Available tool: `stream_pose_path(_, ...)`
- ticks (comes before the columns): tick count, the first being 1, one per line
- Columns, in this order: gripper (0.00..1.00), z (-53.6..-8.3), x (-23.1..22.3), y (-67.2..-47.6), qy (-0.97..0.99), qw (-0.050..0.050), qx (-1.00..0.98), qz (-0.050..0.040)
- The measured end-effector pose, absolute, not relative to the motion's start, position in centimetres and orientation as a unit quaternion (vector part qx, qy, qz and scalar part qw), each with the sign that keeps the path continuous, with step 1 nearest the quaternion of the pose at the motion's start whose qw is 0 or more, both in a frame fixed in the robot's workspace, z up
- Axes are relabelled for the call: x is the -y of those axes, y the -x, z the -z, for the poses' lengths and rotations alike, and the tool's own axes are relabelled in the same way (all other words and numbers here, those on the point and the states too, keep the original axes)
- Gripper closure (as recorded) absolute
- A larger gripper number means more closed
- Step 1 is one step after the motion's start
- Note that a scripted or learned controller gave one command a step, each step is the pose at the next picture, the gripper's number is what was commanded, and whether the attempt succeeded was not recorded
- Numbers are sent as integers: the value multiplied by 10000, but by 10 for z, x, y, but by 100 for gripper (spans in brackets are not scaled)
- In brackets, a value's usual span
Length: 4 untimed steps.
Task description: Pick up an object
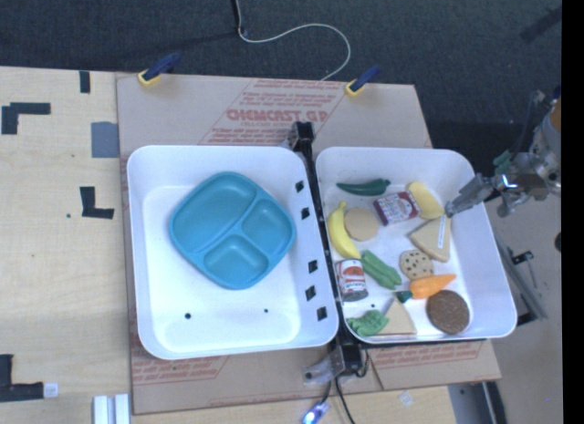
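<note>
Pale wood desk [55, 258] with black tape marks; a cardboard sheet [265, 108] printed in red lies on it, clamped at its far edge by two blue-and-yellow clips. Dark carpet beyond, with a thin white cable [292, 35] looping across it. Gripper [465, 196] enters at the right edge, mostly cut off; a grey finger-like part reaches over the right bin's right rim, blurred, and I cannot tell whether the fingers are spread or pressed together. Nothing visibly between them. Two white bins sit side by side, touching along a black centre divider. Left bin [155, 322] holds a blue compartment plate [234, 229], tilted on the bin floor toward the far side. Right bin [488, 276] holds toy food, crowded: green pepper [363, 187] at the far side, yellow lemon [424, 199] near the gripper tip, small red-labelled packet [394, 207] beside it, banana [341, 232] along the left wall, cheese wedge [432, 238], cookie [412, 262], carrot [429, 286], brown round patty [448, 311] at the near right, small can [352, 278], green leafy piece [369, 324] at the near edge. Some smaller items overlap and are hard to name.
</note>
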<state>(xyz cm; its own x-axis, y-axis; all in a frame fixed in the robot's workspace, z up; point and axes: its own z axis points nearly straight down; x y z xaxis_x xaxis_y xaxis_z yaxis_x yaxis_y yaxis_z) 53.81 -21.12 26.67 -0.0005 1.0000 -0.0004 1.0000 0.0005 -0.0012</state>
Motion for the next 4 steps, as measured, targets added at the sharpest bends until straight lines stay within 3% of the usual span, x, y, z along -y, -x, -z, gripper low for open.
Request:
stream_pose_path(1,100,-277,211,-538,7065,2,7077,-5)
stream_pose_path(2,100,-243,135,-530,7048,28,7094,-8)
stream_pose_path(3,100,-179,120,-615,7052,-4,7091,-4)
stream_pose_path(4,100,-378,41,-589,7037,-56,7104,66)
